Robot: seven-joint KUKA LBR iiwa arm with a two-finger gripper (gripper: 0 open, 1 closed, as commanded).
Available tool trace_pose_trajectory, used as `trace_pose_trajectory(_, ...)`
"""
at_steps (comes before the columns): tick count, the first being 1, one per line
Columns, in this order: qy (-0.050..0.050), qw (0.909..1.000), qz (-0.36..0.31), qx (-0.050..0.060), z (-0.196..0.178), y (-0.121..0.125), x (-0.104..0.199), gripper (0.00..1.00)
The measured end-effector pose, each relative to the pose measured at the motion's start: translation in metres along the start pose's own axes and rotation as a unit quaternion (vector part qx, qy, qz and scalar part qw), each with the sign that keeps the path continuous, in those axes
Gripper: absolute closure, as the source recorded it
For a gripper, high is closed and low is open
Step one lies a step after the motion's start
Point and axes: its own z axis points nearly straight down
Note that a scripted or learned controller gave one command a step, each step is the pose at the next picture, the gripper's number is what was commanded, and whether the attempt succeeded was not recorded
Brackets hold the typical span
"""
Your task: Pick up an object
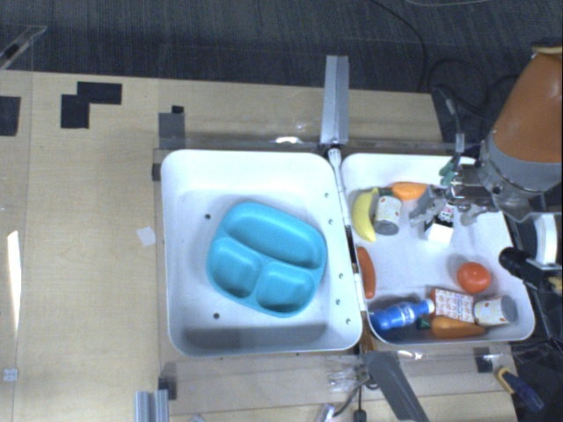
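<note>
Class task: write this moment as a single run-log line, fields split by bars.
hand: over right bin, near small can | grasp: none seen | banana: by divider | blue tray: left bin

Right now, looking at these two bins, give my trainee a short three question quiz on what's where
1. True or false: the blue divided plate lies in the left bin.
2. Which thing lies right beside the banana?
A. the small can
B. the blue bottle
C. the tomato
3. Fill in: the gripper hovers over the ____ bin.

Key: 1 true; 2 A; 3 right.
</note>
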Motion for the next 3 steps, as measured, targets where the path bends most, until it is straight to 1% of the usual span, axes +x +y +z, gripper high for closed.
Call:
trace_pose_trajectory(1,0.0,0.9948,0.102,0.0,0.035,0.058,-0.042,0.0)
trace_pose_trajectory(2,0.0,0.9916,0.13,0.001,0.12,0.08,-0.081,0.0)
trace_pose_trajectory(3,0.0,0.9935,0.114,-0.002,0.17,0.101,-0.108,0.0)
